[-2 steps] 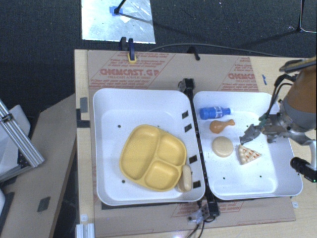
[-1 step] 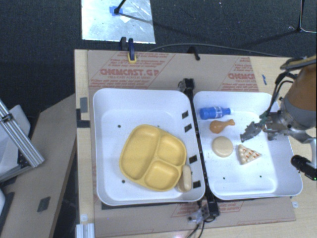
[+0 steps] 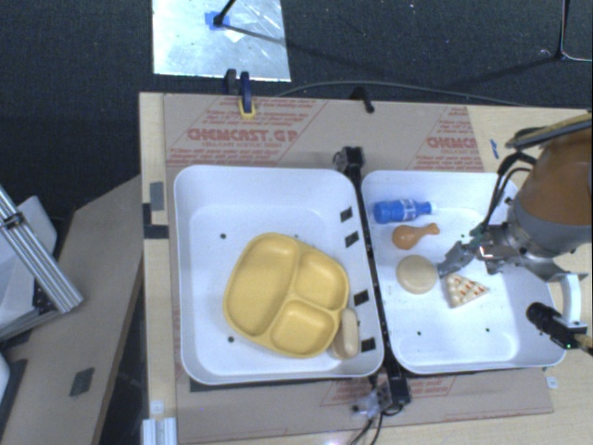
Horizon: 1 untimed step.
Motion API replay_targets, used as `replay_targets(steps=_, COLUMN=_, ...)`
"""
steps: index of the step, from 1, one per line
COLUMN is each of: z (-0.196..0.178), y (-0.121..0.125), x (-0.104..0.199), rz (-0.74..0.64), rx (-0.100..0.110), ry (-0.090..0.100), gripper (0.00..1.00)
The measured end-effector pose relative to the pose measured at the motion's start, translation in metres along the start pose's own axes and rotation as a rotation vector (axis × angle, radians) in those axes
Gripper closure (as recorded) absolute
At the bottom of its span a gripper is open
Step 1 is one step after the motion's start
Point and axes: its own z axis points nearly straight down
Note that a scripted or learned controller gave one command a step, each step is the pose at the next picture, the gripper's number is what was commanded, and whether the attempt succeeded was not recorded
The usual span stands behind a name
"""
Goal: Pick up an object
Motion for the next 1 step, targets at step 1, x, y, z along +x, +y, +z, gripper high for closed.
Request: replay_targets(steps=1, z=0.0615, y=0.0036, x=0.0007, rz=0.0, rx=-0.003, ry=-0.001, gripper=0.0)
